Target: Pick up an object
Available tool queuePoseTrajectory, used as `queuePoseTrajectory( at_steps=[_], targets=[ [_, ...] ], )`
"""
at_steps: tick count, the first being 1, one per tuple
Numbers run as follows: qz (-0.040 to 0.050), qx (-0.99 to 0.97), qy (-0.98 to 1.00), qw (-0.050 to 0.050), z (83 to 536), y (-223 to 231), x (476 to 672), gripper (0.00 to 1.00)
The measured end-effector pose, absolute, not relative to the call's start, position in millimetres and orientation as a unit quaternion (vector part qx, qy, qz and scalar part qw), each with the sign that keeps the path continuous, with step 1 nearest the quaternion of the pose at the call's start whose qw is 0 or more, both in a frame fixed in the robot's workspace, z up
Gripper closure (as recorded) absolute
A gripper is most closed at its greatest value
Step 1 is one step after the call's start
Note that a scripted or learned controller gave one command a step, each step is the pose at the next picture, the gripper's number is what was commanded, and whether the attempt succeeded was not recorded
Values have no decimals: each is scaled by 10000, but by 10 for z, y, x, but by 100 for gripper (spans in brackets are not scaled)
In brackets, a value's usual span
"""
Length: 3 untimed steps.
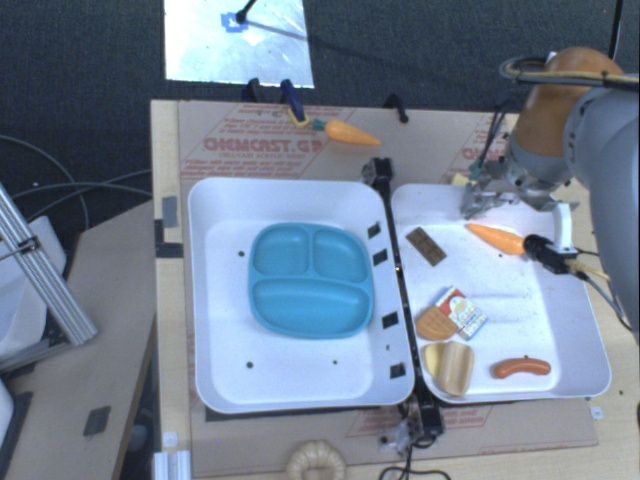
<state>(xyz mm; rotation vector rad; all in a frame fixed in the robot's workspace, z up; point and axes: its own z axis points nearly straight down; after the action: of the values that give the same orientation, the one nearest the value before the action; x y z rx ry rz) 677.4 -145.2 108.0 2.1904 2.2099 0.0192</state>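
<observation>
The gripper (478, 207) hangs low over the far edge of the right bin (572, 318), near that bin's far left corner; whether it is released or clenched cannot be told from this angle. Just beside it, toward the near side, a toy carrot (497, 238) lies flat on the bin floor, and whether the two touch is not clear. Left of the carrot, near the bin's left wall, lies a flat brown chocolate bar (426, 246), set at a slant. Farther toward the near edge sits a small red and yellow packet (465, 314), touching a round brown cookie (435, 325) on its left. A tan taco shell (452, 366) rests in the near left corner, and a sausage (521, 368) lies well apart from it along the near edge. The left bin (215, 228) carries a blue divided plate (310, 278) at about its middle. Beyond both bins, on the cardboard sheet (250, 143), lies a second carrot (345, 133), close to the far edge of the left bin.
</observation>
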Motion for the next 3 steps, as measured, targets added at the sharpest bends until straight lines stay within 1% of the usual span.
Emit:
queuePoseTrajectory(
  at_steps=[1, 2, 3],
  targets=[
    [23, 7052, 7090, 30, 1533, -1418, 6835, 100],
    [23, 7054, 7088, 33, 2007, -1479, 6873, 100],
    [17, 7049, 7093, 20, 2266, -1478, 6885, 100]
  ],
)
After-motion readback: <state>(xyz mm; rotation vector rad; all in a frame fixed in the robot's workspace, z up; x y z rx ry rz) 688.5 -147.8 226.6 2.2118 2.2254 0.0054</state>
